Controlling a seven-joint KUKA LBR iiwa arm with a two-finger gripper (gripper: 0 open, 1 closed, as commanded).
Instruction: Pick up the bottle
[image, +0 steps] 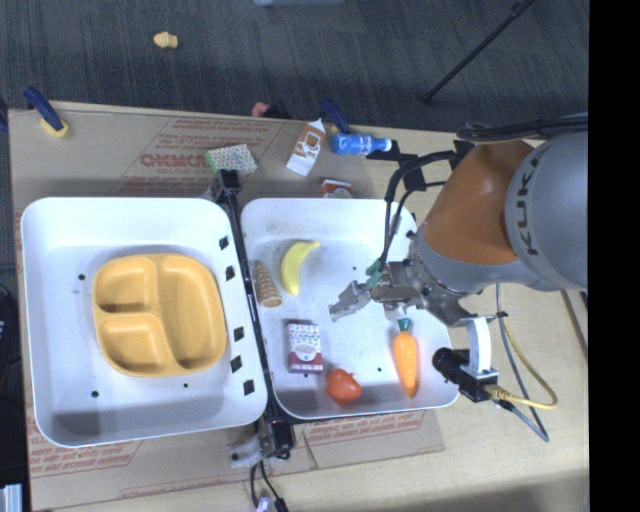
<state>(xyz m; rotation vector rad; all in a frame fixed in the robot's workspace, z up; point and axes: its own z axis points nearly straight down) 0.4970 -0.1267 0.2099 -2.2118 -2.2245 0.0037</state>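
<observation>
A small blue bottle (358, 145) lies on its side on the cardboard behind the right bin (262, 222), outside its far rim. My gripper (348, 300) hangs low over the middle of the right bin, pointing left, with no object seen in it. It sits between the banana (296, 265) and the carrot (405, 362), well in front of the bottle. The arm's orange band (475, 215) covers the bin's right side.
The right bin also holds a waffle cone (267, 284), a red box (303, 346) and a tomato (343, 386). A yellow divided plate (158, 312) lies in the left bin (50, 240). A small carton (307, 148) and a green packet (232, 158) lie near the bottle.
</observation>
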